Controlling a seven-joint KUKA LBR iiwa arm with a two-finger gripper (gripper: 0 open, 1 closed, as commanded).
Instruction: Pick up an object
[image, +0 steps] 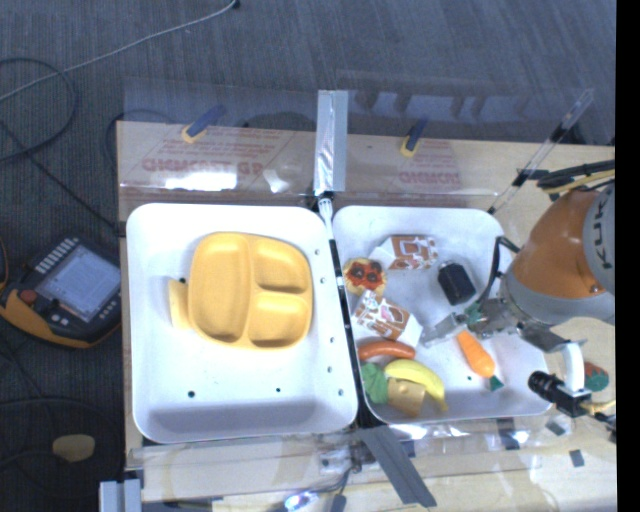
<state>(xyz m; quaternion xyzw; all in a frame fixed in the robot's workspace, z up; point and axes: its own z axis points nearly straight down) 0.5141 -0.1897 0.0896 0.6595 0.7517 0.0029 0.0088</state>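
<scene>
note that the gripper (478, 318) sits in the right bin (480, 222), and you cannot tell its state. the carrot (476, 353) lies just below it, long axis running toward the lower right.

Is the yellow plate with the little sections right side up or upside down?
Upside down, it seems. The yellow plate in the left bin shows its sections bulging upward as rounded humps, not hollow dips. Nothing sits on it.

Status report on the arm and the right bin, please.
Pincer low in right bin, nothing seen held. Toy carrot just beside it, black block close above. Yellow divided tray in left bin.
</scene>
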